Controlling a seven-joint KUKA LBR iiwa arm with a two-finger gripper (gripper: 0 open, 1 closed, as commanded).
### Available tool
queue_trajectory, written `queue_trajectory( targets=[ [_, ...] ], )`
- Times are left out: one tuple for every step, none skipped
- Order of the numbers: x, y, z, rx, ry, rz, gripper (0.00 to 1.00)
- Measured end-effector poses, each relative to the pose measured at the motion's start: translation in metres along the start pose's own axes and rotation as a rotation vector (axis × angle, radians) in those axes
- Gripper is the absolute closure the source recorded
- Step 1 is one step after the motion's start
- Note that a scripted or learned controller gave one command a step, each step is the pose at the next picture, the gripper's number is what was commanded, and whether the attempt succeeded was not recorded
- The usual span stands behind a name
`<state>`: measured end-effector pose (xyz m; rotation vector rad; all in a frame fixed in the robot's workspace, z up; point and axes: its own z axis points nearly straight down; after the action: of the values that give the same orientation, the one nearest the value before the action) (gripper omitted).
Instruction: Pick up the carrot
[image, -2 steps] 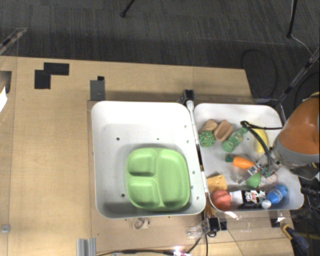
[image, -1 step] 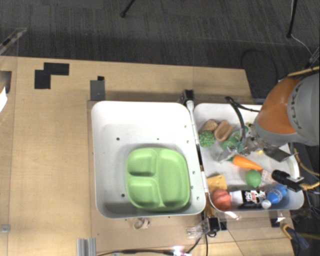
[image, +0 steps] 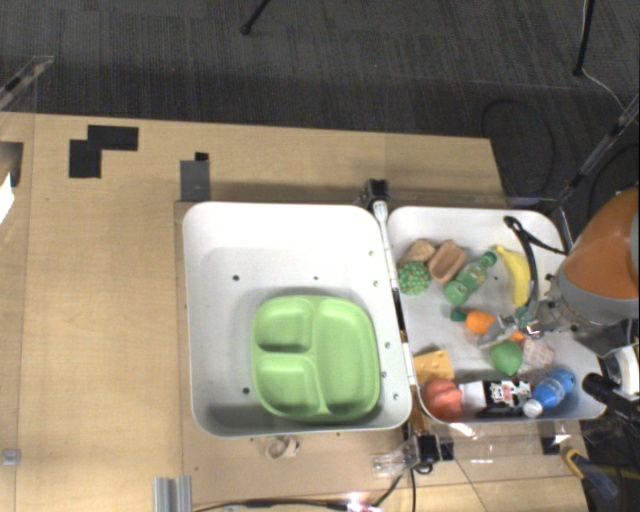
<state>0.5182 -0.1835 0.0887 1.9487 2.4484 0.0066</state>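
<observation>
The carrot (image: 481, 321) is a small orange piece lying near the middle of the right bin (image: 560, 225). The gripper (image: 522, 329) hangs low over that bin just to the right of the carrot, at the end of the grey arm with its orange band (image: 607, 250). It sits between the carrot and a green toy vegetable (image: 506, 358). Whether it touches the carrot cannot be made out.
The right bin also holds a banana (image: 517, 272), a green bottle (image: 470, 279), two brown bread pieces (image: 446, 260), a cheese wedge (image: 433, 363), a red apple (image: 443, 398) and a blue bottle (image: 552, 389). A green divided plate (image: 315, 356) lies in the left bin (image: 215, 250).
</observation>
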Motion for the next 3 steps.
queue_trajectory(
  targets=[
    [0.071, 0.052, 0.001, -0.001, 0.004, 0.337, 0.00],
    [0.071, 0.055, -0.012, -0.009, 0.002, 0.327, 1.00],
    [0.110, 0.132, -0.098, 0.003, 0.004, 0.761, 1.00]
  ],
)
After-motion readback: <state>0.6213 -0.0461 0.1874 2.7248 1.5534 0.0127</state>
